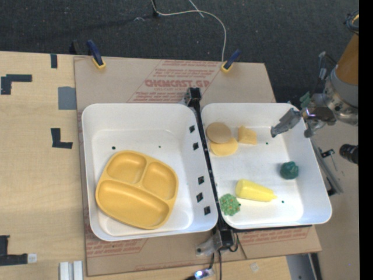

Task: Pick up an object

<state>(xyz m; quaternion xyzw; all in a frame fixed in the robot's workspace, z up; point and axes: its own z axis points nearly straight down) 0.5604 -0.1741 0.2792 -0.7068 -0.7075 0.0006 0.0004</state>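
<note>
My gripper (297, 123) hangs spread wide and holding nothing over the right bin's (303, 212) far right edge. In that bin, the green ball (289, 170) lies below it, the yellow corn (254, 191) beyond.

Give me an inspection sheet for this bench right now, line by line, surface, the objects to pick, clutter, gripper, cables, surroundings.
Surface: cardboard sheet on the bench, held by two blue-and-yellow clamps, bearing the left bin and right bin side by side.
Job's things: in the right bin, a tan round piece lying on a yellow round piece, a small yellow chunk, a dark green lump, a yellow corn-like piece, a green broccoli-like piece.
Clutter: yellow divided plate in the left bin.
Gripper: gripper over the right bin's far right corner, open, holding nothing.
Cables: thin white cable on the dark floor beyond the bench.
Surroundings: wooden bench top with dark tape marks.
</note>
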